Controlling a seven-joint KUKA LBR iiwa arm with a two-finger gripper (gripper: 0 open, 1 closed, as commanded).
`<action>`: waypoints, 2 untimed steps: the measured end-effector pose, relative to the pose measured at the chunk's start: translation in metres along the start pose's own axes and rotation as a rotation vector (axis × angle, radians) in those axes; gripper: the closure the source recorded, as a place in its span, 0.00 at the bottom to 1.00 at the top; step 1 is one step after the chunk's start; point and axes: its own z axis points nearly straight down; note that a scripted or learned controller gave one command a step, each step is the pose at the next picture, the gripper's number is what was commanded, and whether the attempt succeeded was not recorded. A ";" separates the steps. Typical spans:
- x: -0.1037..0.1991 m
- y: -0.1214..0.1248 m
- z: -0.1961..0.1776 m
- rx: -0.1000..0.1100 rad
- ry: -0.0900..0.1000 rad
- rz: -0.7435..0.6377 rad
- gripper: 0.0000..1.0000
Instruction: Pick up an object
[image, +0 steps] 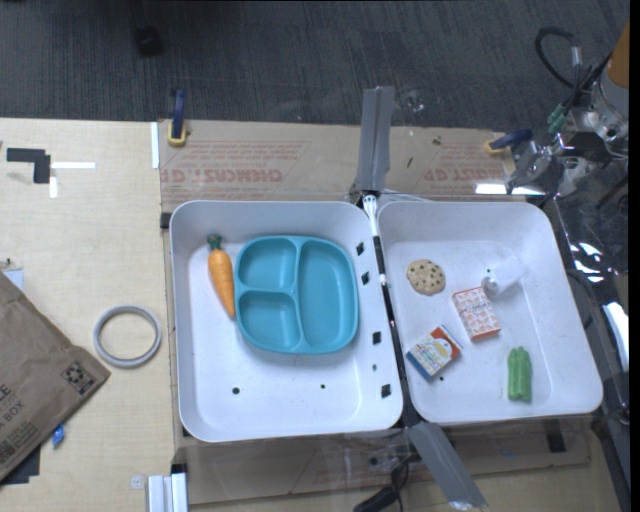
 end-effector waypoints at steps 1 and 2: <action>0.019 -0.049 0.143 0.001 0.001 0.121 0.00; -0.005 -0.093 0.189 -0.010 0.000 -0.018 0.00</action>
